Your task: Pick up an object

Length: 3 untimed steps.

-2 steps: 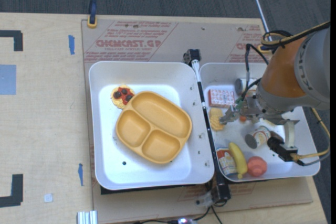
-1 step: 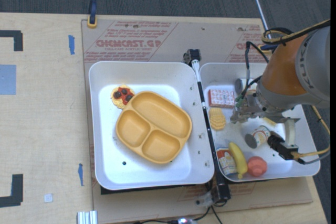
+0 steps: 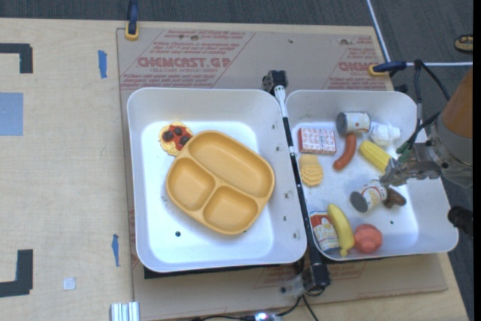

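Small tin can (image 3: 368, 198) lying in right bin (image 3: 436, 237), gripper (image 3: 396, 175) just above

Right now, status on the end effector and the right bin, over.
End effector low over right bin, nothing seen held. Nearest: small can just below it, corn cob above. Banana, tomato farther off.
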Each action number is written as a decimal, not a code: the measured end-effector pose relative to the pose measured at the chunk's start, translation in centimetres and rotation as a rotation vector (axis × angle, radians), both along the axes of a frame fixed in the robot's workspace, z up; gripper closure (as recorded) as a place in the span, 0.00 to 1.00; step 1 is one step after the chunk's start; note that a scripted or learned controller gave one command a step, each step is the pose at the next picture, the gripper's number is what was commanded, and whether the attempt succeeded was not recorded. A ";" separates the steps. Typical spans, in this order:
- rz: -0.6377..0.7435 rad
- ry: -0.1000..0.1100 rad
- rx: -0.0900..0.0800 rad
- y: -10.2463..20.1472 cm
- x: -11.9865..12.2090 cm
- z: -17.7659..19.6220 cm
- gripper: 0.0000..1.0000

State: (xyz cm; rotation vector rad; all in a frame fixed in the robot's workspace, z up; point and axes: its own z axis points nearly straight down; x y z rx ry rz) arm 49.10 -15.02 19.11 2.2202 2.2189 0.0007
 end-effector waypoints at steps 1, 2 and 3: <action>0.000 0.001 0.001 0.1 0.0 -0.1 0.00; 0.001 0.000 0.002 2.8 -1.1 -10.5 0.00; 0.001 -0.001 0.002 5.3 -1.1 -10.5 0.00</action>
